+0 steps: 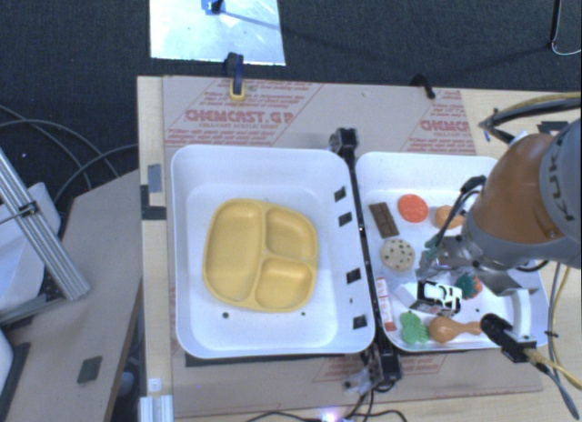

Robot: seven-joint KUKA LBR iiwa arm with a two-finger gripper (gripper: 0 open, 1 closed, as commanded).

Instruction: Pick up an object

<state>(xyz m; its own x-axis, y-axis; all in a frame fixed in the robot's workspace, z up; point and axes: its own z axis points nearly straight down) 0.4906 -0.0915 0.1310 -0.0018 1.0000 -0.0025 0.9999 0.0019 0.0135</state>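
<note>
White-and-black jaws (441, 295) are hovering over the right bin, grip state unclear, the orange drumstick toy (447, 327) lying crosswise just at 6 o'clock.

A yellow divided plate (261, 255) lay in the left bin (195, 175); a shiny metal sheet (182, 11) lay beyond the tabletop (300, 106).

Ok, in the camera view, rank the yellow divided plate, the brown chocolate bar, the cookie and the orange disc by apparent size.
Largest to smallest:
1. Yellow divided plate, in the left bin, by far the largest.
2. Brown chocolate bar, longest of the small items.
3. Cookie and orange disc look about alike; I would not rank them.
</note>
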